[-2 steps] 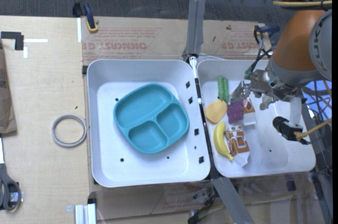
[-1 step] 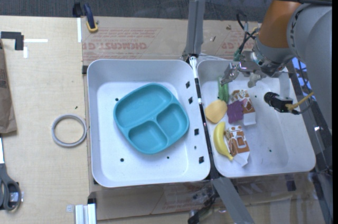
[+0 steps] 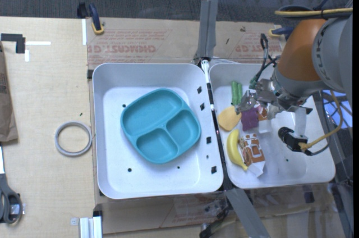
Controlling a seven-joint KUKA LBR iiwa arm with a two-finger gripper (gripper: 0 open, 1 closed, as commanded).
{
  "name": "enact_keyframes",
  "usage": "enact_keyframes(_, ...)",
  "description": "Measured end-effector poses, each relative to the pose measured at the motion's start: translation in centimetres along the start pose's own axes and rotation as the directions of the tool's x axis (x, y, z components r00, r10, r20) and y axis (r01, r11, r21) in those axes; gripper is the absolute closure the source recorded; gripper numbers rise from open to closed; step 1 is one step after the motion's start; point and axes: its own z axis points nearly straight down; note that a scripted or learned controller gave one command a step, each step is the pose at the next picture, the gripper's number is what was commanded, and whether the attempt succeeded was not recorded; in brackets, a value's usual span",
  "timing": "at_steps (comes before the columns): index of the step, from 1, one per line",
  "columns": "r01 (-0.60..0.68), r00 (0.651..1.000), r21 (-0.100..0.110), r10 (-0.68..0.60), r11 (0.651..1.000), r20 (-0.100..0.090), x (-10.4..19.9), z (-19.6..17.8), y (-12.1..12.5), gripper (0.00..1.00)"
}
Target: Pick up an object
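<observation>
My gripper hangs low over the right bin, near its left side. Just below it lies a purple block, with a small orange piece beside it. A green vegetable lies to the gripper's left. A yellow rounded fruit rests against the bin's left wall. A banana and a white and orange snack packet lie toward the front. I cannot see whether anything sits between the jaws.
The left bin holds a blue three-part plate. A grey tape ring lies on the bench to the left. The arm's grey body and orange band cover the right bin's far right corner.
</observation>
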Motion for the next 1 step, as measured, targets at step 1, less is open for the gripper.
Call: enact_keyframes(1, 0.442, 0.897, -0.002, -0.442, 0.897, 0.001, -0.82, -5.23, 3.29, 0.0)
